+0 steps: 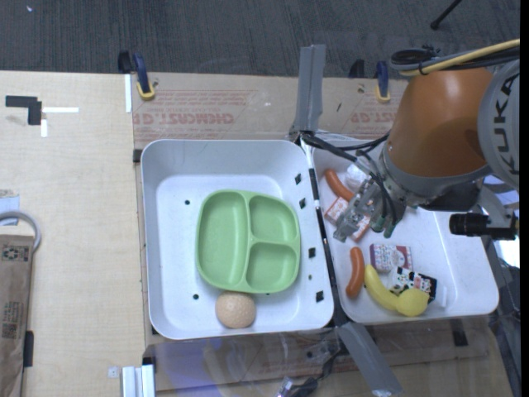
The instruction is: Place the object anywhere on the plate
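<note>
A green three-compartment plate (248,241) lies in the left white bin (165,222), with nothing on it. A tan round roll (235,310) rests just off the plate's near edge on the bin floor. My gripper (364,212) hangs low over the left side of the right bin (463,300), right above a small red and white packet (338,212). An orange sausage (337,184) lies just beyond it, and a second sausage (355,271) lies nearer the front. The arm's bulk covers the back of that bin.
A yellow banana (395,298), a small pink and white carton (384,257) and a dark printed packet (413,283) sit at the front of the right bin. A raised divider (318,222) separates the two bins. Blue clamps hold the bench's far edge.
</note>
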Robot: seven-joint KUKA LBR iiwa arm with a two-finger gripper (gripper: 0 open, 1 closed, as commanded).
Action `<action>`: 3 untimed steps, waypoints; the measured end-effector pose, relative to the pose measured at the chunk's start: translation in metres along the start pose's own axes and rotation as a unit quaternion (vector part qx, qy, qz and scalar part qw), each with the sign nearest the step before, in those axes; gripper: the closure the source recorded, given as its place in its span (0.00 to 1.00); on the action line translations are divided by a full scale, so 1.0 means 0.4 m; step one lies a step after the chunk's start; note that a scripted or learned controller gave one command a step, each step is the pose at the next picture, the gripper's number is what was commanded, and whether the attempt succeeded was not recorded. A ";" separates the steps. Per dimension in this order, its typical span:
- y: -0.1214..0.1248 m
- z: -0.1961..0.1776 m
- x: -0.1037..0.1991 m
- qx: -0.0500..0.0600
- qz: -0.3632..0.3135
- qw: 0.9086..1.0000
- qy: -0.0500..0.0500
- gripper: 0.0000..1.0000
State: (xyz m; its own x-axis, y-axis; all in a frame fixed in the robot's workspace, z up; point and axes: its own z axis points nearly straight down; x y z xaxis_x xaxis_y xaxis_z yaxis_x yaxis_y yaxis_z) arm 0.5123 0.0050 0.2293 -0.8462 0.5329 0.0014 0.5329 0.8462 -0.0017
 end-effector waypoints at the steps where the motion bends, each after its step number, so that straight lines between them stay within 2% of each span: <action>1: 0.018 0.095 -0.066 0.000 -0.017 1.000 -0.001 1.00; 2: 0.042 0.084 0.016 -0.001 -0.170 0.985 -0.001 1.00; 3: 0.139 -0.188 -0.032 -0.001 -0.107 0.994 -0.001 1.00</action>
State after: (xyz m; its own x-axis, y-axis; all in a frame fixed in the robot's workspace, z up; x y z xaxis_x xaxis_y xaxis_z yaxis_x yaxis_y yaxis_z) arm 0.5529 0.0453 0.3046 -0.9400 0.3411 -0.0003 0.3411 0.9400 0.0001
